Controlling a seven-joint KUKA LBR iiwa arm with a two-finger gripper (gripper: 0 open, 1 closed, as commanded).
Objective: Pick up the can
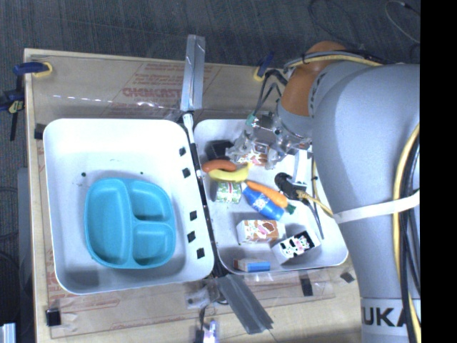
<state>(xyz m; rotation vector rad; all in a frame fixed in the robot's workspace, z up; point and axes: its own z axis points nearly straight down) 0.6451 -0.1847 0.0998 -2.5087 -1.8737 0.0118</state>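
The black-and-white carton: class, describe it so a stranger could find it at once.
Start at the white bin on the view's right, then go to its near right corner. The carton lies there beside a brown-and-white box; only it has black patches on white, like cowhide.

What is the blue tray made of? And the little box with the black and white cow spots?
The blue tray looks like plastic: one smooth, even colour with soft rounded compartments and a slight sheen. The cow-spotted box looks like printed cardboard or a toy carton, with flat faces and sharp edges, though it could be plastic. Both lie in white bins that look like smooth moulded plastic.
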